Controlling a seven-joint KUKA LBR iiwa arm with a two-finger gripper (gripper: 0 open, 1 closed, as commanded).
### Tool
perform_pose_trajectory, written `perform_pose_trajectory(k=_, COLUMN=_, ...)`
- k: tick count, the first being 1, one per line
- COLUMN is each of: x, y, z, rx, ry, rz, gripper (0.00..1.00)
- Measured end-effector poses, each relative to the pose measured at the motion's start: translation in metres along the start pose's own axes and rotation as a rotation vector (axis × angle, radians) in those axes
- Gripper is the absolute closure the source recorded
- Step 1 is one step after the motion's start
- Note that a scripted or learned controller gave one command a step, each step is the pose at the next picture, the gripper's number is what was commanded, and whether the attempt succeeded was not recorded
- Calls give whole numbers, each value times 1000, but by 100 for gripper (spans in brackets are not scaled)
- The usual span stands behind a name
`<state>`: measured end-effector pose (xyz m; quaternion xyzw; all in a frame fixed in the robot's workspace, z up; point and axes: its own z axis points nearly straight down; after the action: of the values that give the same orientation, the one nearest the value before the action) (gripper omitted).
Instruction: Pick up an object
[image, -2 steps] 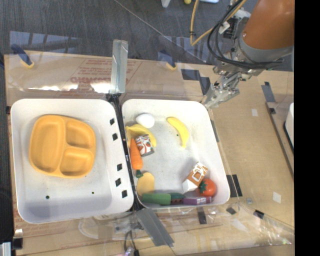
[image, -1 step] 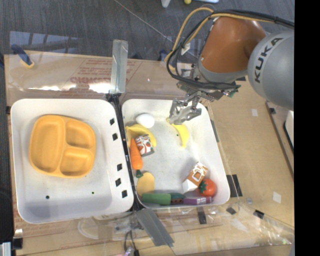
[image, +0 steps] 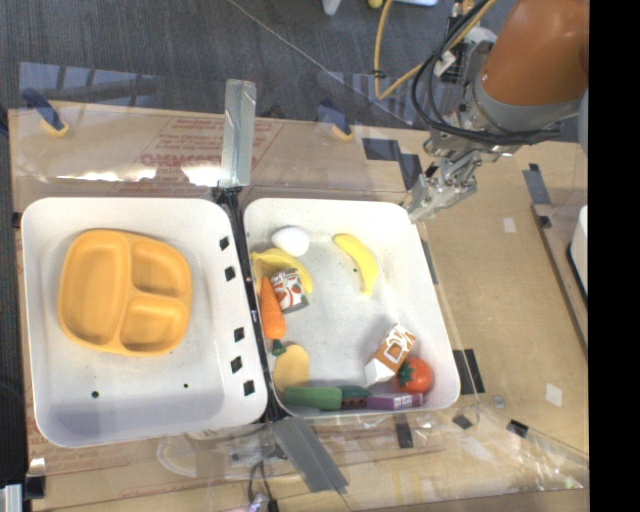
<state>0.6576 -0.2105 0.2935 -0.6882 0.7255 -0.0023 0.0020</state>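
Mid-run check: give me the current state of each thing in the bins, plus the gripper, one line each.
Gripper: above the right bin's far right corner, nothing seen held.
Yellow divided tray: flat in the left bin.
Egg: resting at the far side of the right bin.
Banana: lying loose, apart from the rest.
Carrot: lying along the left wall.
Tomato: in the near right corner, against a small carton.
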Motion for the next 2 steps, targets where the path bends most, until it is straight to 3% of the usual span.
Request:
perform_pose_trajectory(k=1, x=-83, y=6, z=123, rx=-13, ry=-3, rz=216, gripper=100)
perform_pose_trajectory(k=2, x=-58, y=5, z=26, rx=0, ry=-1, rz=-84, gripper=100)
